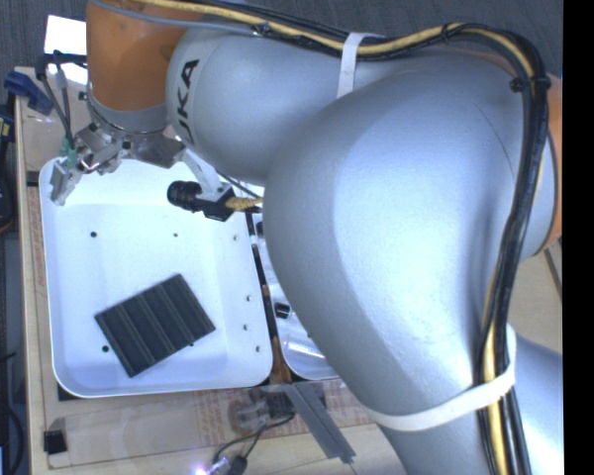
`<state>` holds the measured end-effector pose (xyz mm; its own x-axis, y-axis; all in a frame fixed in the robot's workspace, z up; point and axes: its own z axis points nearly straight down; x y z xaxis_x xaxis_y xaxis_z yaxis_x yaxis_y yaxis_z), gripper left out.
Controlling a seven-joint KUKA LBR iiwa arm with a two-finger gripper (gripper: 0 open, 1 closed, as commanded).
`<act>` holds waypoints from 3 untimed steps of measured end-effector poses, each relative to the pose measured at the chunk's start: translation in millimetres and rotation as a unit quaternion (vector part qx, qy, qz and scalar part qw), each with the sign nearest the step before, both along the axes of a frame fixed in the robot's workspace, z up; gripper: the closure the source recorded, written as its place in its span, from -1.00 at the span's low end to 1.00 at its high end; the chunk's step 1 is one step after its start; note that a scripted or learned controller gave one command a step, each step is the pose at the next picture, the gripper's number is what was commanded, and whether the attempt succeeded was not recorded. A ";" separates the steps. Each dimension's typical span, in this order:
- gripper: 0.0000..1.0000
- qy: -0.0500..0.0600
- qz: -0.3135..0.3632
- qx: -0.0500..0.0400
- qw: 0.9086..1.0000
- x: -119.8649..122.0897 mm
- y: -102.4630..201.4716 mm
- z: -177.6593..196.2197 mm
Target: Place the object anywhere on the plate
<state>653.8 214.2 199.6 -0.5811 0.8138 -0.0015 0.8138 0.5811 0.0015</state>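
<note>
Much of the right side is covered by the arm point(406, 245), its grey casing swelling close to the lens because it reaches in from that side and crosses above the bins to work on the left. A bundle of cables point(277, 30) is strapped along its back, presumably so nothing trails into the bins. Below it, at the near edge, the wooden bench point(158, 419) carries the two trays; of the right bin point(302, 364) just a sliver of rim is exposed under the arm, so what lies in it cannot be told. The left bin point(49, 295) is open to view, and in its near half lies a dark ridged slab point(155, 325), flat on the floor, turned at an angle and well apart from the tool. It is the one loose thing I can make out, so I judge it to be the task's object, or possibly the plate itself; I cannot say which. Farther back, past the orange band point(129, 57), the gripper point(64, 174) hangs at the bin's far left corner, over the rim. Whether it is open or closed I cannot tell, and nothing is seen in its grasp.
</note>
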 end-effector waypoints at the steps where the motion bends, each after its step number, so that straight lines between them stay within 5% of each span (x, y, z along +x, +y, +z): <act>1: 1.00 0.003 0.046 -0.001 0.999 -32.0 -54.2 -109.0; 2: 1.00 0.002 0.242 0.000 0.970 -79.0 -98.0 -40.7; 3: 1.00 0.004 0.131 -0.001 0.991 -162.4 -50.8 -34.8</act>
